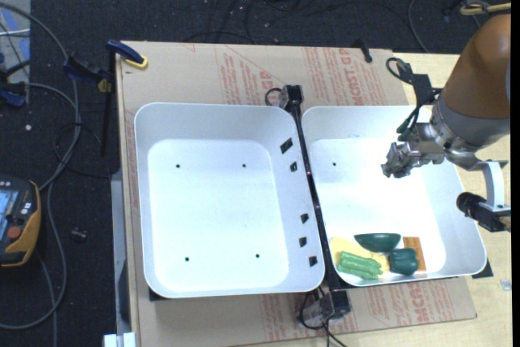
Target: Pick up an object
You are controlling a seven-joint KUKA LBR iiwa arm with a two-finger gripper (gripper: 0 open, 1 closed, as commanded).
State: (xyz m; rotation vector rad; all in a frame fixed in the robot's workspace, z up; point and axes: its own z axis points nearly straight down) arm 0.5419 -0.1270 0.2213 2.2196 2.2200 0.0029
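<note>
The end effector (396, 161) hangs over the right bin (349, 134), in its upper half — whether it is spread or pressed together cannot be told. Well apart, at the bin's near edge, lie a dark green bowl (378, 240), a green toy (359, 265) and a teal block (404, 260), clustered together.

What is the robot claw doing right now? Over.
Claw above right bin, nothing seen in it. Green toys piled at bin's near edge, untouched. Nothing in the way.
</note>
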